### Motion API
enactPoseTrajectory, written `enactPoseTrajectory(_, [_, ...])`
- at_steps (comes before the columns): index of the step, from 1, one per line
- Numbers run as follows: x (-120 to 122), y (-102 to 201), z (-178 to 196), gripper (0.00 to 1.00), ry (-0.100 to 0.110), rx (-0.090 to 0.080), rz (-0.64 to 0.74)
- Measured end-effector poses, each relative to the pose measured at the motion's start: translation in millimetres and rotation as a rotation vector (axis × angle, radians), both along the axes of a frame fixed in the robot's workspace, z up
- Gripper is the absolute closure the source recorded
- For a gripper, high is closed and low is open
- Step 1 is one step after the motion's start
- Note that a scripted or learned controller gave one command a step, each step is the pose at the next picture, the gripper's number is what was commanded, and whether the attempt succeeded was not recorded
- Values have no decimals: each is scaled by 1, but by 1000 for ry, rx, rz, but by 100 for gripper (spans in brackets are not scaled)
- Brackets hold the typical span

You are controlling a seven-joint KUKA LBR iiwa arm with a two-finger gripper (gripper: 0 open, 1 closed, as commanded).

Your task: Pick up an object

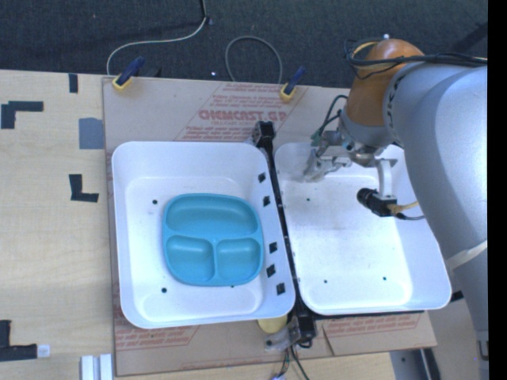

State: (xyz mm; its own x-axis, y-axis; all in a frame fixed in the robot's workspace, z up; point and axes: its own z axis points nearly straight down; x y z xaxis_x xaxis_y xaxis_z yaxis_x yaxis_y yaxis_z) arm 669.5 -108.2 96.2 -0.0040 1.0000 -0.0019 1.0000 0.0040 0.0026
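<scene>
A light blue divided plate (212,238) lies flat in the middle of the left bin (131,172). My gripper (315,167) hangs low over the far left corner of the right bin (412,291), close to the divider between the bins. The orange band (372,85) and the grey arm rise behind it to the right. I see nothing held at its tip. The plate is well to the gripper's left and nearer the camera, on the other side of the divider.
A black divider strip (273,212) with clips runs between the two bins. Both bins rest on a cardboard sheet (230,113) held by blue and yellow clamps at the back. A black cable end (376,202) hangs from the arm over the right bin.
</scene>
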Motion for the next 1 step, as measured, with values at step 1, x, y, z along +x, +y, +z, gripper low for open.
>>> enactPoseTrajectory(1, [-33, 77, 94, 100, -2, 5, 4])
